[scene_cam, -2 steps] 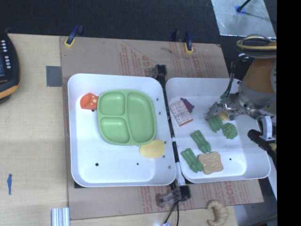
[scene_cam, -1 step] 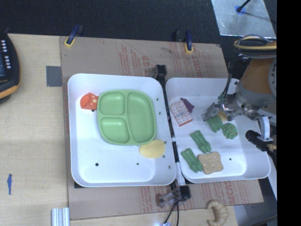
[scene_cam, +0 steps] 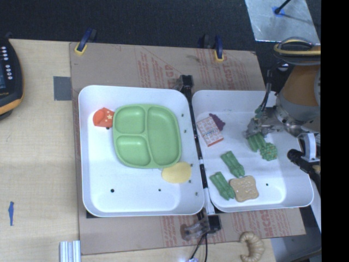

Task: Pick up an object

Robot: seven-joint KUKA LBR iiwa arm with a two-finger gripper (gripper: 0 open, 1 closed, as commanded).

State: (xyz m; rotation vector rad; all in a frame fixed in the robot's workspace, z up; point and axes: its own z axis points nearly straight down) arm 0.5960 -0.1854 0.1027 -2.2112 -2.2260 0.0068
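My gripper (scene_cam: 258, 126) is low in the right bin (scene_cam: 294, 198), near its right side, under the grey arm with the orange band (scene_cam: 300, 86). A knobbly green toy (scene_cam: 262, 146) lies just in front of the gripper, touching or nearly touching its tip. Nothing is visibly lifted off the bin floor. Further left in this bin are a pink and white packet (scene_cam: 209, 131) and a small purple piece (scene_cam: 218, 121). Two green vegetable toys (scene_cam: 233, 164) (scene_cam: 221, 184) lie nearer the front, with a tan cracker (scene_cam: 244, 188) beside them.
The left bin (scene_cam: 95, 195) holds a green divided plate (scene_cam: 147, 135), a red toy (scene_cam: 102, 117) at its upper left and a yellow piece (scene_cam: 177, 172) below the plate. A black pendant (scene_cam: 8, 78) lies at the far left of the bench.
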